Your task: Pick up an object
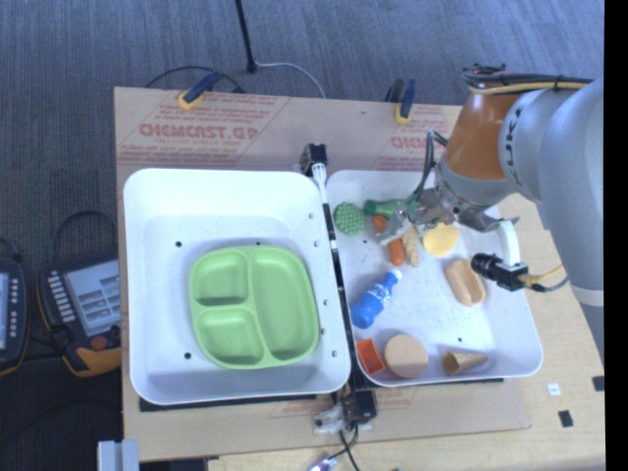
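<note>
The arm (549, 155) reached in from the right and hung over the far part of the right bin (520, 351), evidently because that was where the loose objects lay. The left bin (157, 204) held a green divided plate (255, 305) flat in its middle, well apart from anything to be picked, so it looked like a drop-off side rather than the source. In the right bin the round tan piece (404, 354) and the small cone-shaped piece (464, 363) sat by the near wall, the tan bread-like roll (465, 283) lay toward the right, and the blue bottle (374, 299) lay tilted near the divider. The green item (347, 217), the yellow piece (440, 239) and the orange carrot-like piece (395, 251) crowded together at the far end, just under the gripper (417, 222). That cluster was probably its target, likely the yellow or orange piece. Whether the claw was spread or clenched could not be told, and nothing was visibly lifted off the bin floor
</note>
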Motion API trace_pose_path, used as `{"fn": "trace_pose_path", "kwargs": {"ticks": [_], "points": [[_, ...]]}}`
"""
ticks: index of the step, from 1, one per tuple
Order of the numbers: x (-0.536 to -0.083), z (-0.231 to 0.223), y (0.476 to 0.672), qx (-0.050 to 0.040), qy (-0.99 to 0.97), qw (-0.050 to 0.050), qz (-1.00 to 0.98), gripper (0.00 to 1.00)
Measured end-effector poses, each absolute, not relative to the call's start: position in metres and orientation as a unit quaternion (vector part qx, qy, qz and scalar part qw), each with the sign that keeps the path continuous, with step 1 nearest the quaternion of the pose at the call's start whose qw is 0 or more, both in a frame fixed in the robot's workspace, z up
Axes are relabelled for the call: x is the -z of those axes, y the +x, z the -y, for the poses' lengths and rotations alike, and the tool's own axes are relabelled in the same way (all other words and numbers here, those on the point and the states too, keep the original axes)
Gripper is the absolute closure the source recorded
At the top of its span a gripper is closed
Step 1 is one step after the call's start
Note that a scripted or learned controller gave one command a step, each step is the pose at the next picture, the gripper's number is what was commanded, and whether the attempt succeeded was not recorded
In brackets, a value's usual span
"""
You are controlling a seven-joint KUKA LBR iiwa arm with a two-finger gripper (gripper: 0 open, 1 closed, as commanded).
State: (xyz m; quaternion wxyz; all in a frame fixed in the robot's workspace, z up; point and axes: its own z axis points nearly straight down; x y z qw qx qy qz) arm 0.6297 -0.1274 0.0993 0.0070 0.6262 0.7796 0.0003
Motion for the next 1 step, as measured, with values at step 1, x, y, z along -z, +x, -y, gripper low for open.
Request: {"fn": "trace_pose_path", "kwargs": {"ticks": [1], "points": [[-0.244,0.0697,0.6125,-0.0003,0.687,0.001,-0.727,1.0]]}}
